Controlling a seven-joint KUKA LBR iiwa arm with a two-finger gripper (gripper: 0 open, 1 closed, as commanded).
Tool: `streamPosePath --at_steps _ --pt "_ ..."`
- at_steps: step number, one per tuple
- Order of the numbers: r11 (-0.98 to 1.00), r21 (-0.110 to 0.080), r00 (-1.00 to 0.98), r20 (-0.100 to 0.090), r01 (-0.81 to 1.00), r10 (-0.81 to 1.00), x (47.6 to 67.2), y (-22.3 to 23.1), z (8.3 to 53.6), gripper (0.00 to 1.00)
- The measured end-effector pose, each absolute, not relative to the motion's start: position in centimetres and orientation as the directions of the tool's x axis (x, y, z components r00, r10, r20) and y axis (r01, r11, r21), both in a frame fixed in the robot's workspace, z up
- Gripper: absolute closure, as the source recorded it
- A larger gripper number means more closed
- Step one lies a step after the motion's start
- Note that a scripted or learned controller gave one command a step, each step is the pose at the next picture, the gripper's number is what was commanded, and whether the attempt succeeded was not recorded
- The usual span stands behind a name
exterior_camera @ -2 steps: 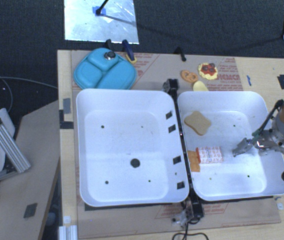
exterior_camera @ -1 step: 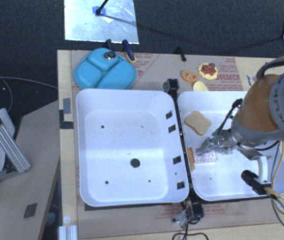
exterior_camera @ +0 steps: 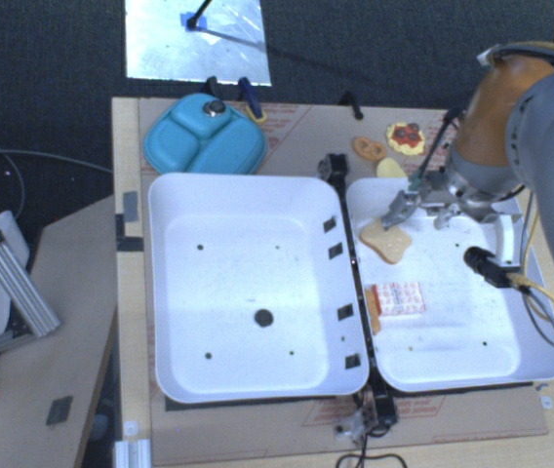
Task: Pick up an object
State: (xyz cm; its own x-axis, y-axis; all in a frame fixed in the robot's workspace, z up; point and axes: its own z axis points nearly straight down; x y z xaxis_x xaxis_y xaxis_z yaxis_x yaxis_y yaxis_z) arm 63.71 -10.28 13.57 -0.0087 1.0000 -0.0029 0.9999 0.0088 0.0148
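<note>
Looking into the right bin (exterior_camera: 540,354), found a bread slice (exterior_camera: 386,243) flat on the floor toward the far left corner, close to the left wall. Saw the gripper (exterior_camera: 419,213) just over its far edge, fingers (exterior_camera: 397,210) spread apart, nothing between them; could not tell whether the fingertip over the slice touched it. Noted a red-and-white packet (exterior_camera: 400,298) nearer the front edge, apart from the slice, and an orange piece (exterior_camera: 373,312) just beside the packet, against the left wall. Found the left bin (exterior_camera: 175,261) alongside, with one dark spot (exterior_camera: 263,318) on its floor. Beyond the bins, on the bench (exterior_camera: 296,125), saw a yellow piece (exterior_camera: 390,169) at the right bin's far rim, then an orange cookie (exterior_camera: 369,148) and a round red-topped piece (exterior_camera: 406,137) farther back, and a blue tray (exterior_camera: 204,136) behind the left bin's far edge.
</note>
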Motion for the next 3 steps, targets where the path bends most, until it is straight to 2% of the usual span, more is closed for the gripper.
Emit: streamPosePath --at_steps 1,2,3 --pt "0.001 0.004 -0.001 -0.001 1.0 1.0 58.9 -8.3 8.4 0.0" --pt "0.006 0.002 -0.006 0.001 1.0 1.0 50.3 -1.2 18.9 0.0" --pt "-0.006 -0.002 0.006 -0.002 1.0 1.0 48.8 -9.9 14.5 0.0"
